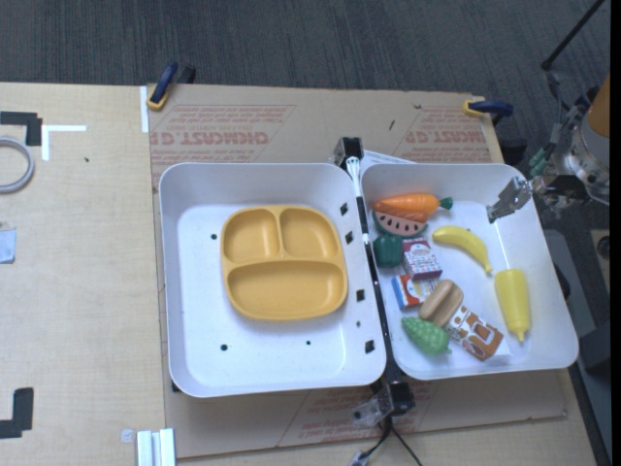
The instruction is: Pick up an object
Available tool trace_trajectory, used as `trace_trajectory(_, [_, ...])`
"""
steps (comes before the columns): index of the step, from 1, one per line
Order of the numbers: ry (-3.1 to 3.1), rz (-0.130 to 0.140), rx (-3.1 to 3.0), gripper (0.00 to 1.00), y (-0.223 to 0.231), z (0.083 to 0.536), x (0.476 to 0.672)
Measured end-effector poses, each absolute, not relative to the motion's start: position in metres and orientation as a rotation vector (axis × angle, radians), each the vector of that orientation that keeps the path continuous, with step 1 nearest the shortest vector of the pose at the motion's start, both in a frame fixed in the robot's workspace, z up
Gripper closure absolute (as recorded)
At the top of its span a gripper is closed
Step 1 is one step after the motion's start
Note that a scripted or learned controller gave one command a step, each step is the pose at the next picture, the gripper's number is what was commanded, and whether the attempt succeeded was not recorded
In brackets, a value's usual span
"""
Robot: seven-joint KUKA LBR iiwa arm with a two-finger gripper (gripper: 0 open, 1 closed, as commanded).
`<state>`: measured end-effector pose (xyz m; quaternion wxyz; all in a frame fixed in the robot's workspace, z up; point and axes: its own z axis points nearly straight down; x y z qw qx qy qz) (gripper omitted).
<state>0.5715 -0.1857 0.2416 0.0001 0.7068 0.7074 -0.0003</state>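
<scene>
1. Currently nothing picked; task looks barely begun, judging by all items lying in the bins.
2. Far left: bare tan surface (78, 289), with a grey ring (14, 166) at the edge and black tape marks.
3. Left bin (184, 348): holding a yellow divided plate (284, 261), three compartments, nothing in them.
4. Right bin (543, 343): all candidates packed here. Carrot (408, 204) at top, watermelon slice (401, 224) just below and touching it, dark green piece (388, 250) beside the divider, small carton (420, 260), hot dog (440, 302), green leafy item (426, 336), brown-white box (477, 334).
5. Further right in the same bin: banana (464, 246), then corn cob (513, 302), near the right wall, free of neighbours — probably the easiest grabs.
6. Gripper (508, 200) at the bin's upper right rim, above the contents, touching nothing. Can't tell whether the jaws are released or clenched; too small and blurred. Nothing seen between them.
7. Left to do: descend, close on an item, lift. All of it.
8. Surroundings: cardboard sheet (223, 129) under the bins, clamped with blue clips (163, 83) at the top corners; dark grey carpet (291, 17) beyond.
</scene>
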Motion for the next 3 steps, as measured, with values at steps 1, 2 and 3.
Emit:
trace_trajectory(1, [2.285, -0.001, 2.156, 0.00, -0.182, 0.092, 0.582])
trace_trajectory(2, [2.282, 0.000, 2.157, 1.00, -0.183, 0.102, 0.582])
trace_trajectory(3, [2.215, 0.001, 2.226, 1.00, -0.117, 0.200, 0.531])
